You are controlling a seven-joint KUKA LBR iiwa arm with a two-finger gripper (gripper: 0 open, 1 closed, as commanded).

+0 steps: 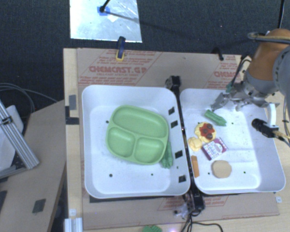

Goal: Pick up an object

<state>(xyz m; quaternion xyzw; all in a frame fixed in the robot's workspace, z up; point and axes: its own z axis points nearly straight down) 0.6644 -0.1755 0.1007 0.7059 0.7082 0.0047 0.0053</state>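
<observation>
Tan round cookie (222, 168): nearest the camera, well below the gripper, close to the bin's front wall.
Purple snack packet (214, 148): jammed against yellow-red toys, so a grab could drag neighbours.
Green pickle-shaped toy (215, 117): just below-left of the gripper, likeliest pick.
Gripper (225, 99): spread wide, holding nothing.
Right white bin (268, 151): bare floor right of the clutter gives decent approach room.

Right bin's (273, 178) far-right floor lies open; toys (209, 138) crowd its left half.
</observation>
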